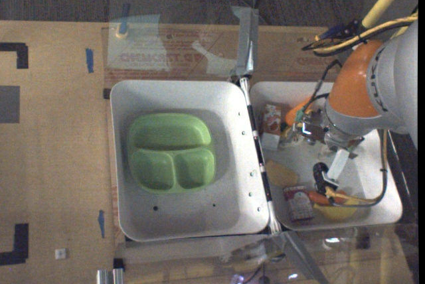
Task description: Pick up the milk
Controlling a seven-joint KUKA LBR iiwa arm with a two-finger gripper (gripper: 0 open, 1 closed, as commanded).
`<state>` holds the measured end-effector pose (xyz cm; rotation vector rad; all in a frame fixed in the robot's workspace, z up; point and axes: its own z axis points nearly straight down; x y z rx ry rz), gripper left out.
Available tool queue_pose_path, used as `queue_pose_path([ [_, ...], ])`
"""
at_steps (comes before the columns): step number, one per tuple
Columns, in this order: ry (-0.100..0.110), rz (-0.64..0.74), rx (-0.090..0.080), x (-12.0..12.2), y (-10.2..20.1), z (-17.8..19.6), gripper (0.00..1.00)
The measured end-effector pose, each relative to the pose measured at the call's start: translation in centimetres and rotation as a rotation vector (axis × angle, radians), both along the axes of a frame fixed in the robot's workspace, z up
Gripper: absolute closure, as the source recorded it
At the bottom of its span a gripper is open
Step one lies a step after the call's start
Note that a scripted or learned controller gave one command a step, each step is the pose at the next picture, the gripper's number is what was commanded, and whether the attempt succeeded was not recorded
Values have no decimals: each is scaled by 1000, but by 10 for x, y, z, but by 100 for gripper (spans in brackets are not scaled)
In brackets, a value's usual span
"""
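Observation:
The milk point(271, 121) is a small red and white carton lying near the left wall of the right bin point(372, 210), towards its far end. My gripper point(300, 129) hangs low in that bin, just right of the carton and close to it. The grey wrist with its orange band point(352, 93) rises behind it from the right. An orange object point(296, 113) sits right beside the gripper, partly hidden by it.
The left bin point(133, 210) holds a green divided plate point(172, 152). In the right bin's near end lie a dark can point(299, 203), a banana point(339, 211) and a flat yellow piece point(282, 173). A metal divider point(255, 150) separates the bins.

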<state>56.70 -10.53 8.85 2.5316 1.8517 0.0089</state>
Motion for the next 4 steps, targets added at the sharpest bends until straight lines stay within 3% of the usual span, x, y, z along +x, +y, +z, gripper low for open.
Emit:
queue_pose_path([
  [1,7,-118,0,18,-94,52,0],
  [2,7,-256,0,39,-90,31,0],
  [3,2,-251,-3,42,-88,43,100],
  [4,2,-379,2,64,-25,0,100],
])
